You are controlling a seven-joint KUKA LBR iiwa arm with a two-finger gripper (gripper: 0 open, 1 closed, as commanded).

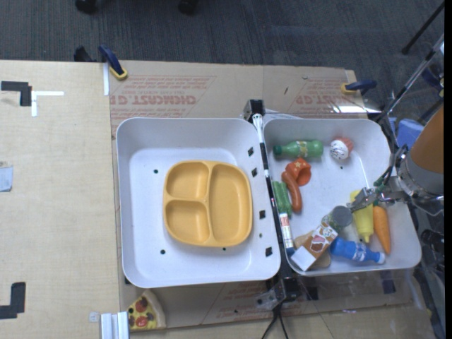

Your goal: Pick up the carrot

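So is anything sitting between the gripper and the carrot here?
Nothing visible. The gripper is right at the carrot's upper left end in the right bin. The yellow bottle lies alongside the carrot, crowding that side.

Cardboard sheet under the bins: red block print, seen upside down and mirrored from this camera. The larger line appears to read "CHEMGZT GE"; exact letters uncertain. A smaller red line beneath it is too fine to read.

Same red print repeats on the cardboard at upper right, partly covered by the right bin's rim; only fragments show, not legible.

Small carton at the right bin's front: brown-and-white label with a printed design, lettering too small to make out.

Green bottle: pale label band, no readable text.
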